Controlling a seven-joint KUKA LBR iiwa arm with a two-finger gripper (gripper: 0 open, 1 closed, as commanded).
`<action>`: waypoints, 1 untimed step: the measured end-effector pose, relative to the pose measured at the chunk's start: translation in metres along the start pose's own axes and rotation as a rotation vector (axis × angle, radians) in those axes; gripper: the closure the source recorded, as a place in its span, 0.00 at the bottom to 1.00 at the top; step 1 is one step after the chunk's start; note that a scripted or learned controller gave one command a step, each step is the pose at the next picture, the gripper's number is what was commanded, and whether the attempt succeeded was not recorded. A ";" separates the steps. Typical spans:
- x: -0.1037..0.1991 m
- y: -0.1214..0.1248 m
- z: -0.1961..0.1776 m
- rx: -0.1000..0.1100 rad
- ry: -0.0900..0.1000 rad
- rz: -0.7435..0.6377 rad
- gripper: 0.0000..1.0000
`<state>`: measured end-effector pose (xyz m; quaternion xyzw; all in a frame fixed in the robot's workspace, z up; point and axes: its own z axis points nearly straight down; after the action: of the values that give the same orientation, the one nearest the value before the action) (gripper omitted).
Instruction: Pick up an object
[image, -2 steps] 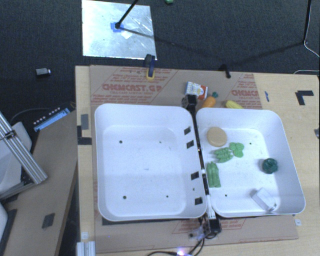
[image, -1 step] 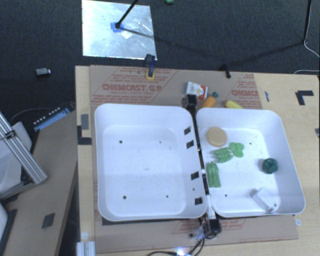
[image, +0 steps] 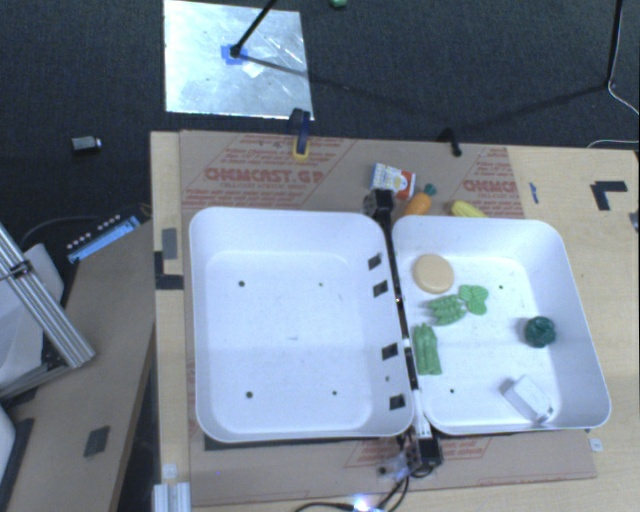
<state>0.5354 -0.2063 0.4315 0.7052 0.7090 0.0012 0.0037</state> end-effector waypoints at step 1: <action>0.000 -0.052 0.062 0.010 0.004 0.007 1.00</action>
<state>0.4841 -0.2068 0.3692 0.7077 0.7065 -0.0009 -0.0016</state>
